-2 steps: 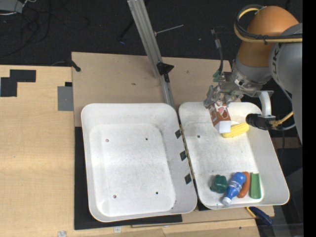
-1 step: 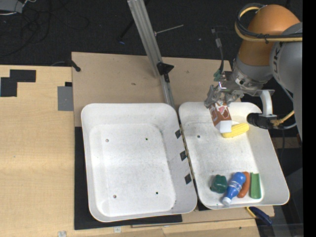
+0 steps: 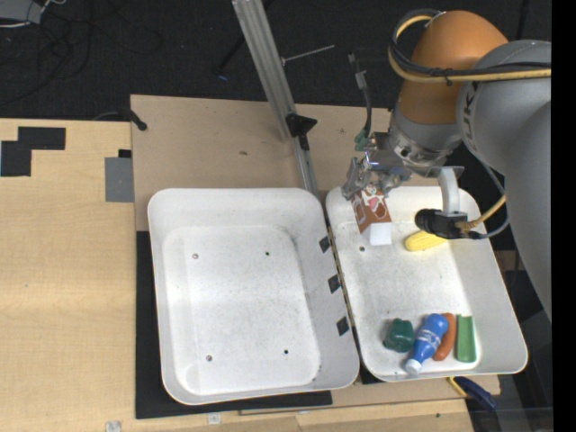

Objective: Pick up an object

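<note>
- Gripper (image 3: 367,180) hangs over the right bin's (image 3: 504,331) far end, just above a small red-and-white carton (image 3: 372,212); whether it grips anything cannot be told.
- Carton looks light and stiff, probably crushable; best taken across its flat sides.

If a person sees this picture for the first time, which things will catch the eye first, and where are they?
First comes the grey arm with its orange band, reaching in from the right over the far end of the right bin. Its claw hangs just above a red and white carton, with a yellow object beside it. At the near end lies a bright cluster: a dark green piece, a blue bottle and a green stick.
</note>
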`<state>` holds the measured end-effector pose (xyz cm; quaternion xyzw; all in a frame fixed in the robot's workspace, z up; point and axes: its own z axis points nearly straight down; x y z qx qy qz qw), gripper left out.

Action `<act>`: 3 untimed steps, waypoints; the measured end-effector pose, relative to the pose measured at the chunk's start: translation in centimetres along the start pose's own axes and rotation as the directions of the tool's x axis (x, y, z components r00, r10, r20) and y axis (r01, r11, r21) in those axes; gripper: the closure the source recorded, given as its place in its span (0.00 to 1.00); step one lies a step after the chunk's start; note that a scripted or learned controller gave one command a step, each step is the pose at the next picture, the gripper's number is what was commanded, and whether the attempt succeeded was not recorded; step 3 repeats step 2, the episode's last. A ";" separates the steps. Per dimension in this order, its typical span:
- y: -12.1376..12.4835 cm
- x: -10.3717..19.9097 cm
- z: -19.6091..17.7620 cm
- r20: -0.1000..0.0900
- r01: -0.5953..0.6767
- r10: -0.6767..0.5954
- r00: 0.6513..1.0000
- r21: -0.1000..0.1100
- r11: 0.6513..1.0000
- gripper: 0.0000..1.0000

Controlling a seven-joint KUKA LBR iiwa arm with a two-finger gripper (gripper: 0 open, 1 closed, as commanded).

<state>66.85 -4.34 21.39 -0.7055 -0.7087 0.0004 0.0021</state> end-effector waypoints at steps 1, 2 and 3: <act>-0.6 6.4 -0.3 -0.001 0.001 -0.001 1.000 0.001 1.000 1.00; -1.4 11.1 -1.4 0.001 0.000 0.000 1.000 -0.001 1.000 1.00; -1.4 11.1 -1.4 0.001 0.000 0.000 1.000 -0.001 1.000 1.00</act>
